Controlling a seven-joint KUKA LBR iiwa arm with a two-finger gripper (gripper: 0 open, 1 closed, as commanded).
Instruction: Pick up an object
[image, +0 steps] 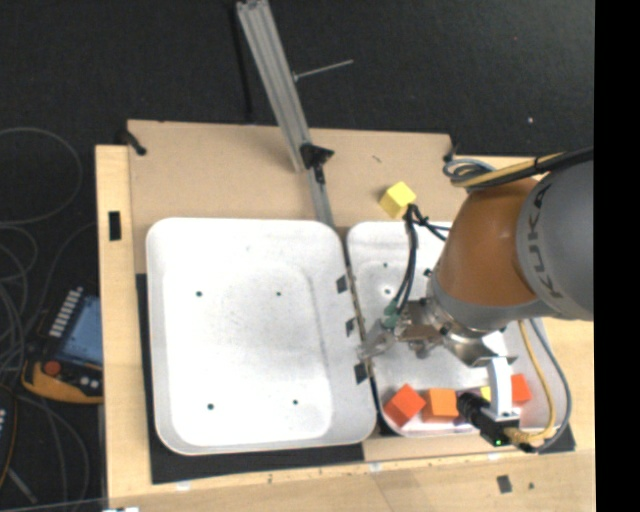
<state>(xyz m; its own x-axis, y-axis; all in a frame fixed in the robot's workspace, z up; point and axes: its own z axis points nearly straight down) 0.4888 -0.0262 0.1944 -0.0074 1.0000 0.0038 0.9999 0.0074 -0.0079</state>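
Orange blocks in right bin; left bin beside; pincer state unclear.

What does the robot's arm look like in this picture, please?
The arm is bulky and rounded: a grey shell with dark KUKA lettering, then a wide orange band above a grey metal wrist. Dark cables run down beside it.

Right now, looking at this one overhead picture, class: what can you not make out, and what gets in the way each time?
- Gripper: small and dark against the bin edge in the camera view; open or shut is unreadable.
- Right bin: its middle is hidden under the arm.
- Orange blocks: their number is unclear, since the wrist covers part of that corner.
- Yellow object beyond the bins: too small to identify.
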